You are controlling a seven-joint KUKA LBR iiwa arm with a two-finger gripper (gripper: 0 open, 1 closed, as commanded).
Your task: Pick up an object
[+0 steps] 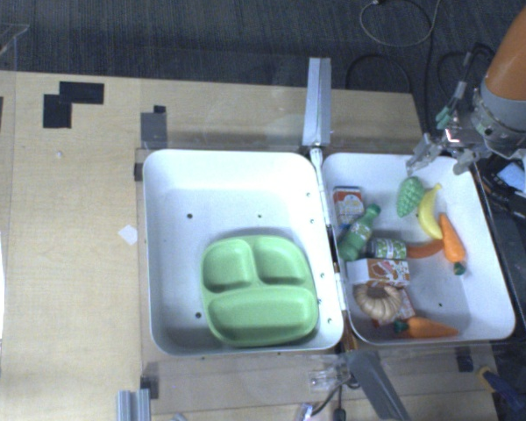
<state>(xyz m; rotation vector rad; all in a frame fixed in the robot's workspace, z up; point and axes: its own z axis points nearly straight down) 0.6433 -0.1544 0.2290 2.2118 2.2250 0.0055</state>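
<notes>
Hovering over the far right corner of the right bin [500, 318], the tool [441, 153] hangs with its two thin fingers [420, 156] spread apart and nothing between them. Just below those fingertips lies the green bumpy fruit [409, 196], a small knobbly piece with a pointed top, resting on the white floor of the bin. It sits just beside the banana [430, 212], yellow and curved, which touches it on the right. And right next to the banana, an orange carrot [453, 243] with a dark green end runs down toward the bin's right wall.

Over in the middle of that bin, a green bottle [358, 232] lies tilted against the dividing wall, a red and white carton [348, 204] just above it. Below come a small can [388, 249], a brown and white packet [387, 271], a tan knotted bun [379, 300] and a second carrot [428, 327] along the near edge. Everything here is crowded close, many pieces touching.

The left bin [171, 235] carries a green divided tray [259, 289], three compartments, sitting toward its near side. Both bins rest side by side on the pale wooden counter [66, 261], with the grey arm and its orange band [517, 55] reaching in from the right.
</notes>
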